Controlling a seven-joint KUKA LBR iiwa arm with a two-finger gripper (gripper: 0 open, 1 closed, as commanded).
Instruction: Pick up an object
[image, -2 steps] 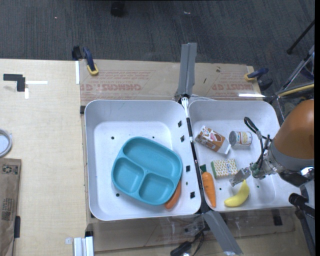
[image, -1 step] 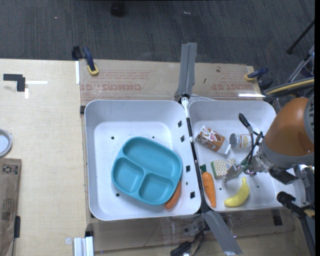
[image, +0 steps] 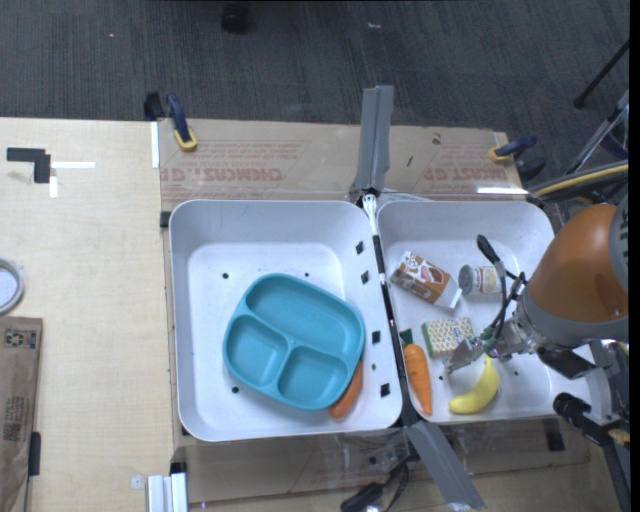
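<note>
The right bin holds several items: a brown carton, a small can, a cream and green box, a carrot and a banana. My gripper is low in this bin, between the box and the banana, right above the banana's upper end. The grey arm with its orange band reaches in from the right and hides the bin's right side. Nothing is visibly lifted.
The left bin contains a blue divided plate with an orange sausage-shaped item tucked under its lower right edge. A divider ridge separates the bins. Clamps sit on the cardboard behind.
</note>
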